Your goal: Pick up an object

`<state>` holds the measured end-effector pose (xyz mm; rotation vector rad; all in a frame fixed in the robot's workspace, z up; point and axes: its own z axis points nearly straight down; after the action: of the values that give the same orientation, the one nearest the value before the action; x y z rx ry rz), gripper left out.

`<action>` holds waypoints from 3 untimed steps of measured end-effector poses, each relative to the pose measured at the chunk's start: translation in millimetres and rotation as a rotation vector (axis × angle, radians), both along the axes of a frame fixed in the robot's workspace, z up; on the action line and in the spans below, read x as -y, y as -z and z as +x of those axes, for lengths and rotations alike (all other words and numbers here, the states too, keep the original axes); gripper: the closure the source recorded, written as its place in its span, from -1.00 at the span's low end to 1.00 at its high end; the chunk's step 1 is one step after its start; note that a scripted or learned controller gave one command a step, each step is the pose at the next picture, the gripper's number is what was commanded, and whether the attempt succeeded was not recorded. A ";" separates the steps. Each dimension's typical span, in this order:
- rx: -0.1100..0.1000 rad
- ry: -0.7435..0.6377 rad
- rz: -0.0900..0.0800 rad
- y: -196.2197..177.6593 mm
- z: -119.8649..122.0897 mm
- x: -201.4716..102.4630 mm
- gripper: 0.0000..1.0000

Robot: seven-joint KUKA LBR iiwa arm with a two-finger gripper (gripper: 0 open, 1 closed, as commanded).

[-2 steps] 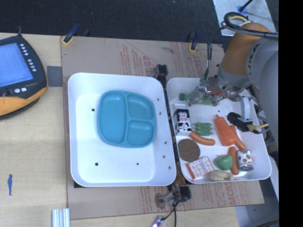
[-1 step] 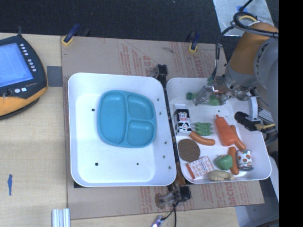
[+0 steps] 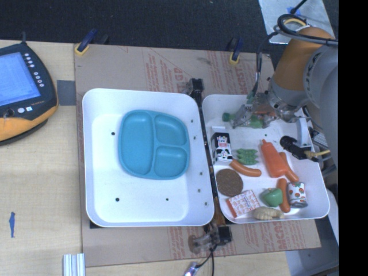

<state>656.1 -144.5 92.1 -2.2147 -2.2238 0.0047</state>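
Note:
My gripper point(image 3: 248, 117) is low over the far end of the right bin point(image 3: 313, 211), on the grey arm point(image 3: 299, 68) that reaches in from the right. A small dark green object point(image 3: 229, 118) lies right at its left side, partly hidden by it. Nearer in the same bin lie a cow-patterned carton point(image 3: 221, 147), a green leafy piece point(image 3: 247, 156), a sausage point(image 3: 245, 168), a brown round patty point(image 3: 229, 181), an orange carrot-like piece point(image 3: 275, 160), a green pepper point(image 3: 272, 198), a small can point(image 3: 296, 194) and a red-and-white packet point(image 3: 243, 203).
The left bin point(image 3: 103, 200) holds a blue divided plate point(image 3: 154, 144). A beige item point(image 3: 265, 213) lies by the right bin's near rim. An orange-edged tablet point(image 3: 20, 91) sits on the bench at the far left. Clamps point(image 3: 85, 41) hold the cardboard sheet.

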 end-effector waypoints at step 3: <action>0.001 0.000 0.000 -125.6 0.2 -40.2 -1.00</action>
<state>656.3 -104.3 217.7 -2.2152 -2.2247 0.0033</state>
